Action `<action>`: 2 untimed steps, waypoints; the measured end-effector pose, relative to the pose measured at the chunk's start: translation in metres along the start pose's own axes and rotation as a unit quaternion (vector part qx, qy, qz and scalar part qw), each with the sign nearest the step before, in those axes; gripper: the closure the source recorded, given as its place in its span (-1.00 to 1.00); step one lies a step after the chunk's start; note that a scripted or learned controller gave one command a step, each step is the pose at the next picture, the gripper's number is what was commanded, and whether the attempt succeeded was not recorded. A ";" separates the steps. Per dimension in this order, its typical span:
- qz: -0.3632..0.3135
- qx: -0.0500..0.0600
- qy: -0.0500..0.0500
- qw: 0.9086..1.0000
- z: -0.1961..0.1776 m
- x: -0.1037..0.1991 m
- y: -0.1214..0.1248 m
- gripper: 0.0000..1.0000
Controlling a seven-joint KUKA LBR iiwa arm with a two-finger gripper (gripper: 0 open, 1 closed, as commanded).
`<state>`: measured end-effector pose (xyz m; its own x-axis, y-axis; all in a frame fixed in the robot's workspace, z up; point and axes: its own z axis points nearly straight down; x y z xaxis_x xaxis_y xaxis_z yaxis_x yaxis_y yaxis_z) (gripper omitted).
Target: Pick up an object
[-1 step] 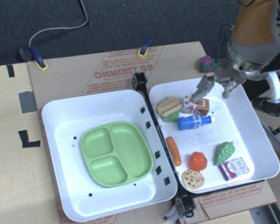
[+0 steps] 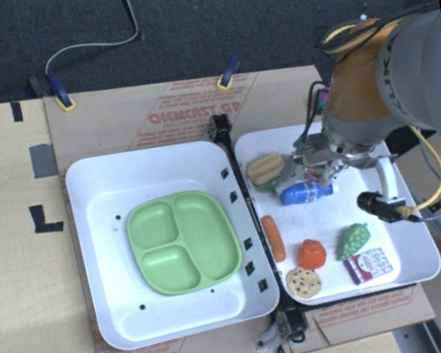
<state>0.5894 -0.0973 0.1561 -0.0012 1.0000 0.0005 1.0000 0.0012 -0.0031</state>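
So the grey arm's gripper (image 2: 313,165) sits low in the right white bin (image 2: 415,251), right over the blue plastic bottle (image 2: 304,192) lying beside a tan bread roll (image 2: 266,168). Can't tell the jaw state. Green divided plate (image 2: 185,241) occupies the left bin (image 2: 94,202).

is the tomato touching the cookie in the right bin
Apart. The camera view shows a thin strip of white bin floor between the tomato and the cookie just below it.
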 end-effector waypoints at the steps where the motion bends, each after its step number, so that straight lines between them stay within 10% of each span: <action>1: 0.000 -0.001 -0.001 1.000 0.066 -0.005 0.042 -1.00; 2: 0.006 0.025 0.001 1.000 0.071 -0.004 0.070 -1.00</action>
<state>0.6592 -0.1008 0.0845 0.0104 0.9999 0.0021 0.9986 -0.0102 -0.0528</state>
